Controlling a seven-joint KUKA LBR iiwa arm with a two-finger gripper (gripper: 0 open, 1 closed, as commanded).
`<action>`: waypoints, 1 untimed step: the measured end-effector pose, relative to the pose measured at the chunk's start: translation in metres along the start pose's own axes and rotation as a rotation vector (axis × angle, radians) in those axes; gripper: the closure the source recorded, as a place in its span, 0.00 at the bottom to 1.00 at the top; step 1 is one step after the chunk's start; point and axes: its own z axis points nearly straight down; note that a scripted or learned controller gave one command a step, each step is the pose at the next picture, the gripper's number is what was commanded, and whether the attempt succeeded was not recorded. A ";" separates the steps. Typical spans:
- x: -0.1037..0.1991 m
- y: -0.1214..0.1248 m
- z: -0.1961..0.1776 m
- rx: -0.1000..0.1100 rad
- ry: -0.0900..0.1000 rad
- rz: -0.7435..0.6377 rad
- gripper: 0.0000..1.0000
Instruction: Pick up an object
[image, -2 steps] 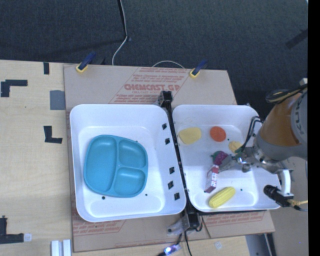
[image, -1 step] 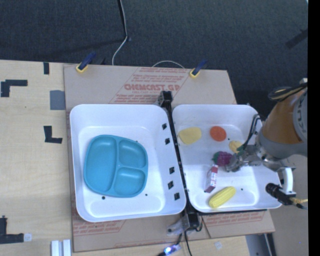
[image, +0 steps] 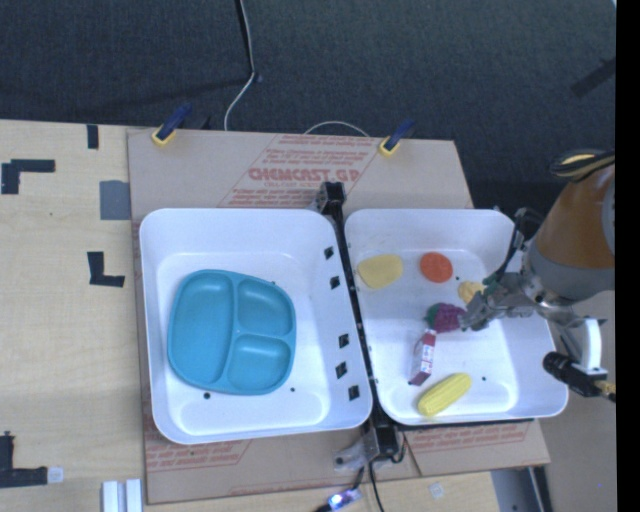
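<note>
White bins are shown side by side: the left bin (image: 160, 240) holds a blue divided plate (image: 231, 331); the right bin (image: 490, 225) holds a yellow lemon-like piece (image: 380, 270), an orange ball (image: 435, 266), a purple object (image: 444, 318), a red-and-white packet (image: 424, 357) and a corn cob (image: 443, 393). The gripper (image: 478, 312) is seen just beside the purple object — whether its grip is spread or closed cannot be told.
</note>
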 end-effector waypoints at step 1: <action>0.004 -0.009 -0.048 0.000 -0.001 0.000 1.00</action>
